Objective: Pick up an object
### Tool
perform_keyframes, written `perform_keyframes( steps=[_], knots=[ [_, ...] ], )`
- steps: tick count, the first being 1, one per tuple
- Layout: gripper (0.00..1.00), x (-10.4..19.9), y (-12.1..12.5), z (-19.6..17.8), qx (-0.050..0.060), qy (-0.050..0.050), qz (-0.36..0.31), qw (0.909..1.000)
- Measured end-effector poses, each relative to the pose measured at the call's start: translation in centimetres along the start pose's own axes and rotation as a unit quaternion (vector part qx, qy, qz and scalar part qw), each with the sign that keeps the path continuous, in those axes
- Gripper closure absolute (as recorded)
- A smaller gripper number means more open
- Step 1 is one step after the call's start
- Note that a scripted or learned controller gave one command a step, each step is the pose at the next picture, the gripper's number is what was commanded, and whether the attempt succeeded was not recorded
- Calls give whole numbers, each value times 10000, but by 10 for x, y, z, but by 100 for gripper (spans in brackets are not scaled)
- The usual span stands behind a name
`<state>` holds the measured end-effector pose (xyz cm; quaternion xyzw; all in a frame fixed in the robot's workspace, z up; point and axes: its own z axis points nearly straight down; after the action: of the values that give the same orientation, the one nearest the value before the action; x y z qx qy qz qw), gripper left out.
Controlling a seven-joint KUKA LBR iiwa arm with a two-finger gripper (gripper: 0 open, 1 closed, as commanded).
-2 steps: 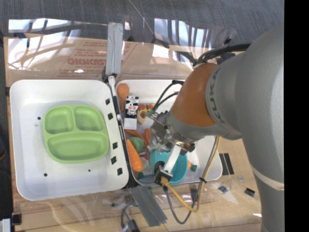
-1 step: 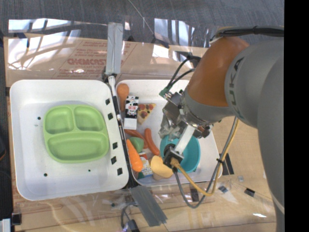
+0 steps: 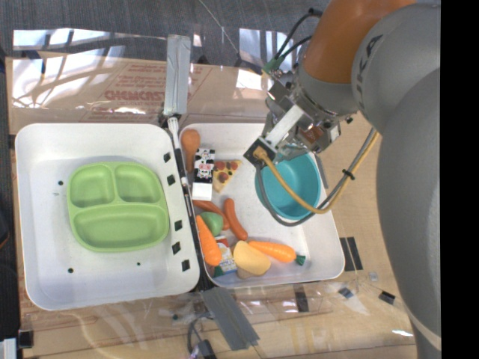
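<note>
Teal, smooth plastic makes up the bowl (image 3: 296,185) we take as the thing to pick: round, deep, thin-rimmed, its hollow turned towards us; it sits at the far right side of the right bin (image 3: 334,263), close against that bin's right wall. White, shallow and round-cornered, both bins have a matt look; the left bin (image 3: 37,200) holds a pale green divided plate (image 3: 116,204) with three compartments. Left of the bowl we see toy food, all glossy: a slim reddish sausage (image 3: 234,219); a tapered orange carrot (image 3: 273,250) with a green end; a second carrot (image 3: 208,243) near the bin's left wall; a rounded yellow piece (image 3: 251,260); a wedge of pizza (image 3: 223,174); a black-and-white cow-patterned block (image 3: 203,164). The gripper (image 3: 308,137) stands right at the bowl's upper rim, below the grey wrist and orange band; we cannot tell whether it is released or clenched, nor whether it touches the rim.
</note>
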<state>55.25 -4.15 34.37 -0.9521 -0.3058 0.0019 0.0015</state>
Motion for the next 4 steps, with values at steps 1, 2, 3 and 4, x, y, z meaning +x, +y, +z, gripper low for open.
perform_keyframes(
  steps=[1, 2, 3, 4],
  knots=[
    [100, 74, -6, 116, 40, -69, 378, 9993],
    [100, 16, -28, 82, 10, -16, 204, 9998],
    [100, -43, 8, 57, 20, -19, -922, 9957],
    [100, -68, 4, 66, 22, -21, 520, 9986]
  ],
)
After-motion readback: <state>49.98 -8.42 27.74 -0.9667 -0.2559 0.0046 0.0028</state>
